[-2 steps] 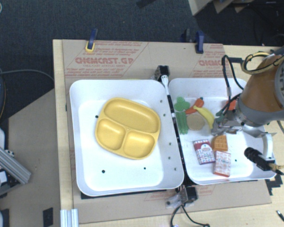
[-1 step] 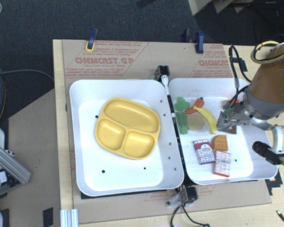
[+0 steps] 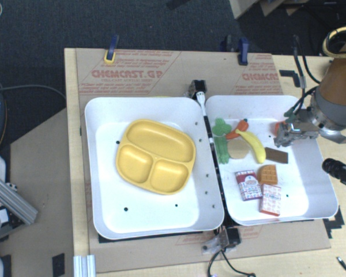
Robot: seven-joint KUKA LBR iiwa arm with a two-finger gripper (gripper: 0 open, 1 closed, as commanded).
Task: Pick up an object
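While poised over the right bin [image 3: 311, 206] beside the banana [image 3: 254, 145], end effector [image 3: 288, 133] state impossible to tell.

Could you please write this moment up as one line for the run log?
gripper: over right bin, above brown bar | held: nothing seen | banana: in right bin | yellow divided plate: in left bin

Even, fairly bright overhead light; the white bins [image 3: 104, 172] glare slightly and lose surface detail; shadows are soft and short under the yellow tray [image 3: 155, 156]; the picture is mildly grainy, softer toward the corners; the dark floor [image 3: 34, 27] stays dim.
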